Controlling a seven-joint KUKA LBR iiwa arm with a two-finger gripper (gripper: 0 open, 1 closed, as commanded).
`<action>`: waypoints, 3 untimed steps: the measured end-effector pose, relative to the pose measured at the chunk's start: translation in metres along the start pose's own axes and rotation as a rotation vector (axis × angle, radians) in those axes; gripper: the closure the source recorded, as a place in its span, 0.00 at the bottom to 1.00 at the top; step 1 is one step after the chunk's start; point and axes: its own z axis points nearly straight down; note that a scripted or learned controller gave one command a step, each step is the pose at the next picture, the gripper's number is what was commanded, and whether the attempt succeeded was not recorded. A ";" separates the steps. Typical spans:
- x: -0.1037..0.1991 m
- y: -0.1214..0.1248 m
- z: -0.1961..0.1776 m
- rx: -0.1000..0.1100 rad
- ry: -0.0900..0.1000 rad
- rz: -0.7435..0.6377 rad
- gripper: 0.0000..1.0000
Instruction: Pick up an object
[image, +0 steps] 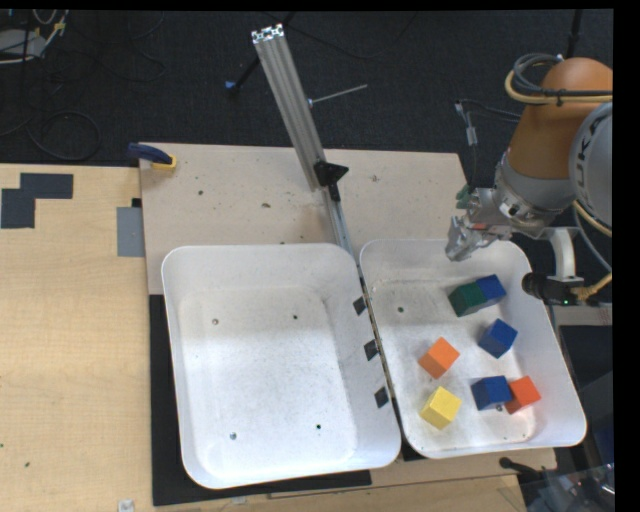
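Note:
The right bin (400, 270) holds several small blocks. A green block (465, 298) touches a blue one (490, 290) near the far side. Further forward lie a blue cube (497, 337), an orange cube (438, 357), a yellow cube (441, 407), another blue cube (490, 392) and a red-orange cube (523, 394) beside it. My gripper (462, 243) hangs over the bin's far edge, just above and behind the green block. Nothing shows between its fingers.
The left bin (200, 270) lies beside the right one, with black clips (370, 350) along the shared rim. A slanted aluminium rail (295, 110) rises behind the bins. A blue-and-yellow clamp (152, 156) sits at the bench's far left corner.

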 end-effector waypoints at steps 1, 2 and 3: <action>-0.002 0.001 -0.054 -0.001 0.000 -0.003 1.00; 0.055 0.001 -0.040 0.007 0.004 -0.007 1.00; 0.103 -0.008 -0.044 0.008 0.004 -0.006 1.00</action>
